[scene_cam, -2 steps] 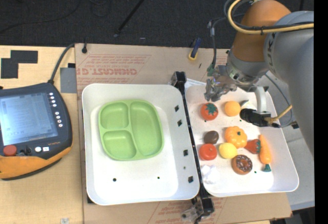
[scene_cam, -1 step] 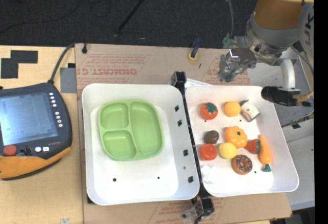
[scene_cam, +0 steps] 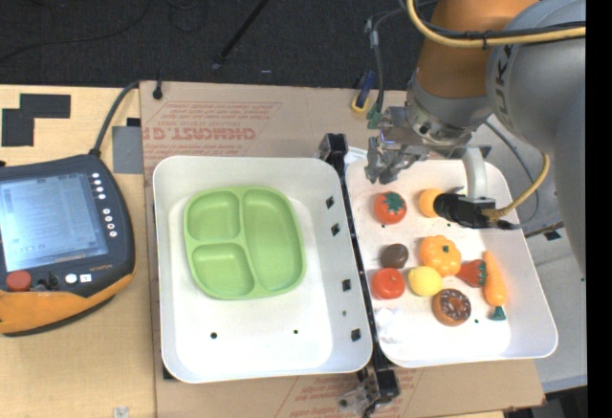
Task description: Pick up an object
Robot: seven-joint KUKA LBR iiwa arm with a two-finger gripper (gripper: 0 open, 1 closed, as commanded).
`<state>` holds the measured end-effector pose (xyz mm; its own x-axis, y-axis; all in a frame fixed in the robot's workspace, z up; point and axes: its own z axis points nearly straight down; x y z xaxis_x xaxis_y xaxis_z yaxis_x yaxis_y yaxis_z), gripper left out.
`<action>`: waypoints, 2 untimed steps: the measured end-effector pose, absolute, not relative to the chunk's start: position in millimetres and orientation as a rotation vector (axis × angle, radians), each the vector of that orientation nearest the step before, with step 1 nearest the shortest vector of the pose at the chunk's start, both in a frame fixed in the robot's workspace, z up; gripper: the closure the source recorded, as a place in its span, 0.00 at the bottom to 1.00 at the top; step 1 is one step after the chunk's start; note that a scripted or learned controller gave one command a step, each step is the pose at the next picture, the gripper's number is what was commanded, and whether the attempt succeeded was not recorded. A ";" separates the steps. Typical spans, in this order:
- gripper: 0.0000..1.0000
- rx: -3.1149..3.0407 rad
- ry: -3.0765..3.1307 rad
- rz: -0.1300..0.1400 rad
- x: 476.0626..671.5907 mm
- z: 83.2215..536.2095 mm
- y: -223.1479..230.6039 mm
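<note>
Donut (scene_cam: 450, 307) lies nearest the camera in the right bin (scene_cam: 535, 330), but my gripper (scene_cam: 384, 175) hovers spread and unladen just above the tomato (scene_cam: 389, 207) at the back — likely light, hard, slick plastic — so I'd pinch its round middle.

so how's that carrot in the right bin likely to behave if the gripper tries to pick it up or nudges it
The carrot looks like a hard, glossy toy, so probably stiff and light, and perhaps slippery between fingers. Its long tapered shape suggests it would pivot or roll sideways if nudged. It lies close beside the red piece and above the donut, so a push would likely shift those too.
</note>
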<state>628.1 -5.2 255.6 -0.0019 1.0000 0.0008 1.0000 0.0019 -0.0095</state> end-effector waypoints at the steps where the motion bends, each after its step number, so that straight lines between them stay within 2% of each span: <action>1: 1.00 -2.225 -2.232 -0.020 588.9 491.5 20.0; 2: 1.00 -2.221 -2.209 0.015 539.4 389.5 -29.8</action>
<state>539.4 -29.8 389.5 0.0054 1.0000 -0.0009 0.9999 -0.0054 -0.0129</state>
